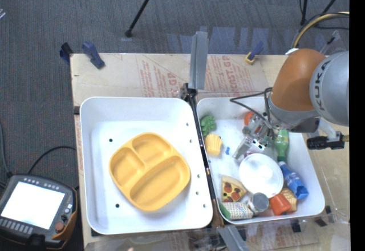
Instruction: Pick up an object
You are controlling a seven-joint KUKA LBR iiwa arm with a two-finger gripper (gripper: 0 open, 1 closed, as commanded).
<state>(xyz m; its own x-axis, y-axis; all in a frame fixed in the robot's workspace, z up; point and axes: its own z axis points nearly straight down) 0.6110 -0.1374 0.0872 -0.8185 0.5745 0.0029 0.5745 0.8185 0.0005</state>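
My gripper (251, 140) hangs low over the right bin (316, 178), just above and left of a white bowl (260, 173). Its metal fingers point down-left toward the bin floor, and nothing shows between them. A yellow corn toy (213, 144) and a green toy (207, 124) lie to its left near the bin wall. A green bottle (282, 145) stands just to its right. A small orange piece (249, 118) peeks out behind the wrist.
The left bin (94, 124) holds a yellow divided plate (149, 170). At the right bin's front lie a pizza slice toy (232, 189), a grey can (259, 202), an orange block (280, 203) and a blue bottle (293, 182). A teach pendant (34, 204) sits at the lower left.
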